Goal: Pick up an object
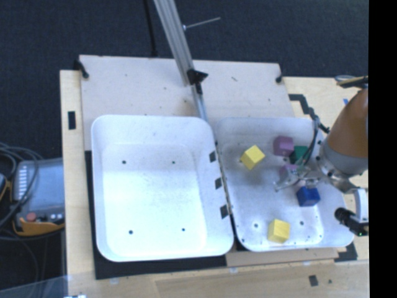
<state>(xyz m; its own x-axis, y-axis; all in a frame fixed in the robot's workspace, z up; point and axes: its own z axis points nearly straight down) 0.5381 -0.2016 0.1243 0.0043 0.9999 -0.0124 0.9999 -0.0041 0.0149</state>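
While the gripper [296, 177] hung low in the right bin [248, 228], its metal fingers sat among three close-packed pieces: a purple block [284, 145], a green block [301, 154] and a blue cube [307, 196]. How wide the fingers stood, and whether anything sat between them, I could not tell at this resolution.

Risk, as judged: crowding. A closing finger could land on a neighbour and shove it aside, or pinch two pieces and lose both on the lift.

Count: yellow cubes, two, one near the bin's middle [252, 157] and one at its near edge [279, 230]; purple, green and blue, one each. Five objects, all in the right bin. Bins, two; the left bin [155, 185] held no objects.
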